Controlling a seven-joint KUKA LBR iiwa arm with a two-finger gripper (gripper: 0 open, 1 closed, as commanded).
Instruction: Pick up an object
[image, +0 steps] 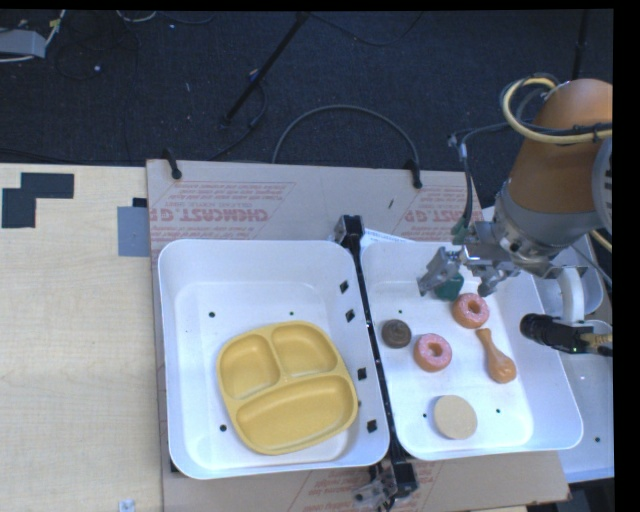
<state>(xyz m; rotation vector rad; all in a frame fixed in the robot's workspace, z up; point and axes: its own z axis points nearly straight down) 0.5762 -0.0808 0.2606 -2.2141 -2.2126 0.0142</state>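
Camera view, looking down on the bench, and here's the gripper (462, 279) hanging over the far part of the right bin (560, 420), its grey fingers (437, 276) spread apart with nothing visible between them. The arm (555, 165), with its orange band, comes in from the right edge.

Closest to it is a pink frosted donut (470, 311), lying on the bin floor just below the fingertips in the picture, slightly to the right of them. Whether the gripper is touching it can't be told from this angle.

A second pink donut (433, 352) sits further toward the near edge, and just beside it on the left is a small dark brown round piece (397, 334). To the right of the donuts lies an orange-tan drumstick-shaped piece (495, 357), angled with its fat end toward the near side. Near the front of the bin rests a pale round cookie-like disc (455, 417), well apart from the gripper.

Over in the left bin (185, 300) there's a yellow divided plate (288, 387), three compartments, lying flat toward the near right part.
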